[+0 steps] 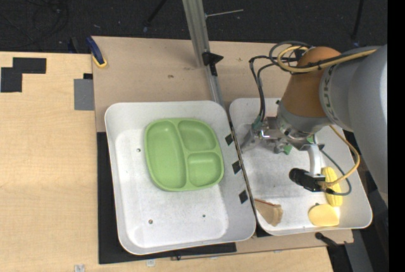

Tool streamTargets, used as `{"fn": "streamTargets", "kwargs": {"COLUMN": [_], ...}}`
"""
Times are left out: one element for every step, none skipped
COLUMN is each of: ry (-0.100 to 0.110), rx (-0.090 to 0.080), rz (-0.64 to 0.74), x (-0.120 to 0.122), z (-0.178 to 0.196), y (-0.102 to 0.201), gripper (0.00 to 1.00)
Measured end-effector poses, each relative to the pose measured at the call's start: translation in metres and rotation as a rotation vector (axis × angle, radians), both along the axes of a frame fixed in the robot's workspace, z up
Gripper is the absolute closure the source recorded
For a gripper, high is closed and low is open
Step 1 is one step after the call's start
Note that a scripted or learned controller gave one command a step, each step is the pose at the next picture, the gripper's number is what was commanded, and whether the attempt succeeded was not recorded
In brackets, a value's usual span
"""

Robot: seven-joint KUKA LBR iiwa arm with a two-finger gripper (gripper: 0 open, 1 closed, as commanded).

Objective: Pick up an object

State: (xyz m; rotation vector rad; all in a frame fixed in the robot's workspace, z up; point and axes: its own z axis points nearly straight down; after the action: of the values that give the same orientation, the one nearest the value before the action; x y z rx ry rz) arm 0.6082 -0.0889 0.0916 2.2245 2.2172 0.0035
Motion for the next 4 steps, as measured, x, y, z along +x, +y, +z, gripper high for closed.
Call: {"fn": "streamTargets", "kwargs": {"ry": [-0.003,0.002,0.001,0.001], "rx": [0.002,-0.001,-0.001,-0.001], "rz": [-0.003,0.004,0.004,0.005], "x": [0.001,0.001,0.002,0.003], "z": [0.011,0.055,0.098,0.132], "y": [0.000,0.006,0.004,0.003], "gripper": [1.00,1.00,1.00,1.00]}}
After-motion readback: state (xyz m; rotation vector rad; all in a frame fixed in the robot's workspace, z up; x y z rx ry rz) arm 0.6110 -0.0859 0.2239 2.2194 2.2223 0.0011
